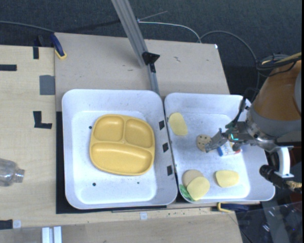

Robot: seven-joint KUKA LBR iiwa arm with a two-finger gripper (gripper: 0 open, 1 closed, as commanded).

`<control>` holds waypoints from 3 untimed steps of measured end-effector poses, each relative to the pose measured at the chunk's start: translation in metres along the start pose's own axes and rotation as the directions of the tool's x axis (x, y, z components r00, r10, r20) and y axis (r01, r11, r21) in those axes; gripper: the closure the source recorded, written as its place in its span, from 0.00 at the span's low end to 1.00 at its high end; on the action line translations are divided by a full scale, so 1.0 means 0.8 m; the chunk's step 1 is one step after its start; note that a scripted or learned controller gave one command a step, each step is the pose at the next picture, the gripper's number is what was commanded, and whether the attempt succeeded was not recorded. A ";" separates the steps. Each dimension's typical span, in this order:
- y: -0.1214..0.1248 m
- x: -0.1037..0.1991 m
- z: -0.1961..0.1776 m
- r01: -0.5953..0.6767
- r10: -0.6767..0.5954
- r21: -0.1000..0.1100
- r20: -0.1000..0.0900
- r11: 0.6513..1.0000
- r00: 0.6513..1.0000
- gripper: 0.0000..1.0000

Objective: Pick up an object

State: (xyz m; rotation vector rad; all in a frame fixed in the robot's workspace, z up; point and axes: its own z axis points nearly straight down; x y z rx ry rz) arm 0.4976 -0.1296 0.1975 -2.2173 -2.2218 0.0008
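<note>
My gripper (219,142) hangs low over the middle of the right bin (207,101), reaching in from the right. Just left of its tips lies a small brown cookie with dark dots (202,142). A small blue and white object (224,150) sits right under the gripper, with a bit of red beside it. A pale yellow piece (178,124) lies at the bin's upper left. Another yellow piece (226,177) rests near the front. A tan round object (191,176) and a yellow one (198,187) lie at the front left, over something green.
The left bin (71,151) holds a yellow divided plate (122,145). A metal pole (131,27) slants down to the bins' back edge. A clear plastic bottle (4,171) lies on the bench at far left. Cables run behind the bins.
</note>
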 end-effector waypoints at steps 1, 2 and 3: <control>-0.015 0.048 -0.053 0.003 -0.003 -0.004 0.000 1.000 1.000 0.00; -0.015 0.046 -0.062 0.002 -0.002 0.000 -0.001 1.000 1.000 1.00; -0.015 0.020 0.011 -0.004 0.004 0.005 0.001 1.000 1.000 1.00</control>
